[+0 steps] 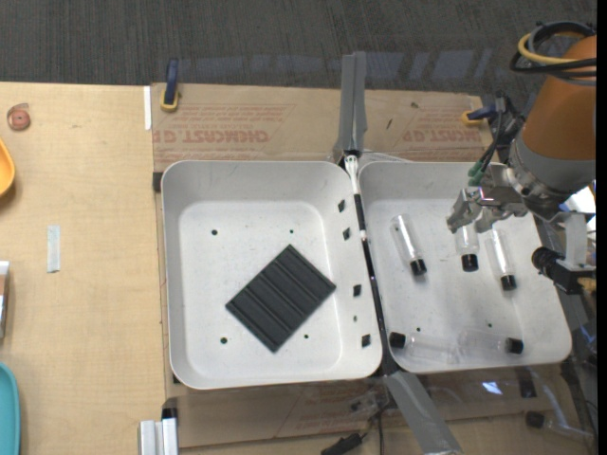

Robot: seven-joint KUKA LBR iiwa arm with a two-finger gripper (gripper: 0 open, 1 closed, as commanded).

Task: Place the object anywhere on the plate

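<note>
The tool (pixel 482 209) hangs over the upper part of the right bin (pixel 560 344), and whether its tips are spread or closed cannot be told from here. Clear tubes with black caps lie on that bin's floor: one tube (pixel 407 245) sits to the tool's left, a short one (pixel 469 254) just below it, another (pixel 500 260) just beside that, and one more (pixel 465 345) lies along the bottom edge. The dark ribbed plate (pixel 281 297) rests tilted in the left bin (pixel 180 254), well apart from the tool.
</note>
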